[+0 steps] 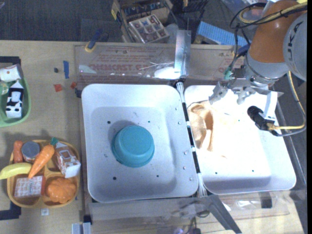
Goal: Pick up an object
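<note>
Nothing is picked yet: the end effector (228,92) hangs with fingers spread and empty above the right bin (243,179), near the tan object (201,126)

Pale wood tabletop (48,57) under bright overhead light. Dark grey carpet floor (53,9) beyond far edge. Cardboard box (141,13) and blue flat item (214,33) lie on floor. Cardboard sheet (126,62) along tabletop's back.

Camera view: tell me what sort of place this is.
Probably a robotics lab's grasping bench. A grey-and-orange arm hangs its tool over two white bins, one holding a blue bowl, with trays of toy food beside them.
</note>
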`<state>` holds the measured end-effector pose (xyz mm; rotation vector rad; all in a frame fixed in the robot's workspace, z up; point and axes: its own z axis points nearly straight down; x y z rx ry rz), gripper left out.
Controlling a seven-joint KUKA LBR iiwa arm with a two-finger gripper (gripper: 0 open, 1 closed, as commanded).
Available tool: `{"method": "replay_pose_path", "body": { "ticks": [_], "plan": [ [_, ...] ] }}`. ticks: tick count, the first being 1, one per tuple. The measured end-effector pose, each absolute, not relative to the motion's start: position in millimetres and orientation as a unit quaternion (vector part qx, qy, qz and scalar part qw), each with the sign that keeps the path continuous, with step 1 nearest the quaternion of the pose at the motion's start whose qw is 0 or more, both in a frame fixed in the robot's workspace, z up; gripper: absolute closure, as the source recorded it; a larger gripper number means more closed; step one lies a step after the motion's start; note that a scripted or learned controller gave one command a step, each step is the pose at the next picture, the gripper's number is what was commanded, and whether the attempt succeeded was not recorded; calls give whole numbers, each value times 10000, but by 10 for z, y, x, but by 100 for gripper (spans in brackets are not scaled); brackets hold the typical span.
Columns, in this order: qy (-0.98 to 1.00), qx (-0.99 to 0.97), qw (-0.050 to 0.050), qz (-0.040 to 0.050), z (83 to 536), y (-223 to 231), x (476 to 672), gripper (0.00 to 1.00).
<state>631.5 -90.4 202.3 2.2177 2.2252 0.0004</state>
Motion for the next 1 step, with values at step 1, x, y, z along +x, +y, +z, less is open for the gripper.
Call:
{"method": "replay_pose_path", "body": {
  "ticks": [1],
  "plan": [
    [7675,6411,25,17,966,-928,6469,0]
  ]
}}
